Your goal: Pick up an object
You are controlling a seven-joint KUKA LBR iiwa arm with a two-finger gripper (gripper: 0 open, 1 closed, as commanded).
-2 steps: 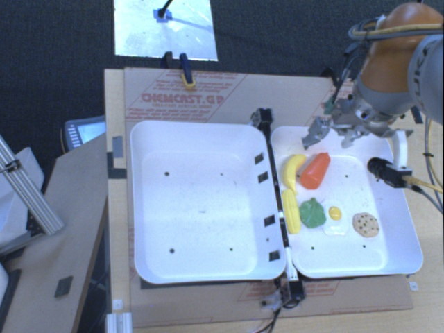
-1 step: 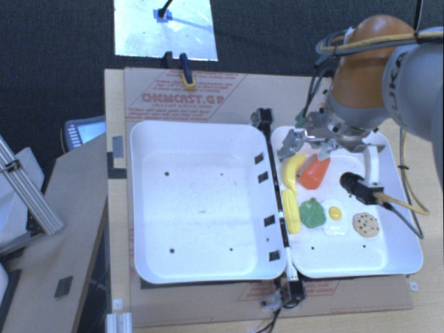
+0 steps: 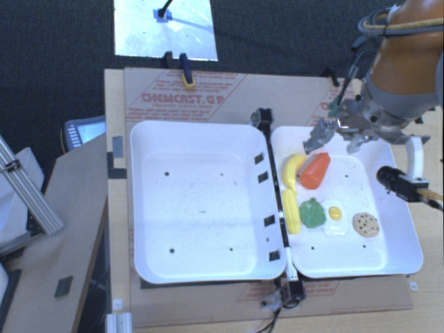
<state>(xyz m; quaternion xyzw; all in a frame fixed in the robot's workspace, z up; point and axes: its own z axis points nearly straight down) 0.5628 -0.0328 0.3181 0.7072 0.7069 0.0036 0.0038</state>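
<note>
The right bin [image 3: 395,255] holds several toy foods: a yellow banana [image 3: 293,168], an orange-red piece [image 3: 316,170] touching it, a yellow corn cob [image 3: 291,212], a green broccoli [image 3: 313,213], a fried egg [image 3: 334,214] and a cookie [image 3: 365,224]. My gripper [image 3: 337,140] hangs over the back of that bin, just above and behind the orange-red piece. It is open, its two grey fingers spread apart with nothing between them.
The left bin [image 3: 201,200] lies beside the right one, joined by a black divider [image 3: 272,186]. A black cylinder on a white bracket [image 3: 397,181] juts over the right bin's right side. A silver plate [image 3: 165,19] lies behind the bench.
</note>
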